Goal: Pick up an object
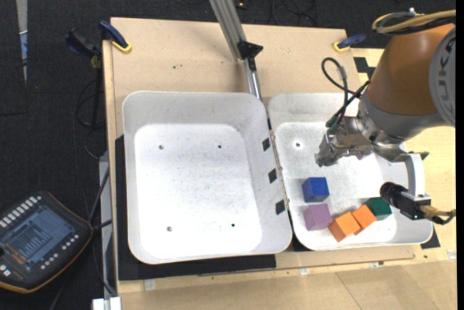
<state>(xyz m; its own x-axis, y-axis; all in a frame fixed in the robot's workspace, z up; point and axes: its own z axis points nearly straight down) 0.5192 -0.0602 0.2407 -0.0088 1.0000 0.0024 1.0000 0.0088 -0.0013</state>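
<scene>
**Risk of a missed or pushed block in the right bin**

The gripper (328,154) is seen low inside the right bin (290,107), above its bare floor. Whether the jaws are open or closed cannot be told, because they are dark and partly covered by the wrist; nothing is seen held by them.

The objects lie in the front part of the same bin. A blue block (315,189) is the nearest, just in front of the gripper. A purple block (317,216) lies just in front of the blue one. An orange block (346,224) and a green block (379,209) are placed to the right, touching each other.

Several failures are judged possible. If the gripper is lowered where it is now, only the bin floor would be met. If the blue block is approached off centre, it could be pushed against the purple one instead of being grasped. The orange and green pair is close together, so two blocks could be caught or one could be knocked aside. The left bin (145,113) is not concerned.
</scene>
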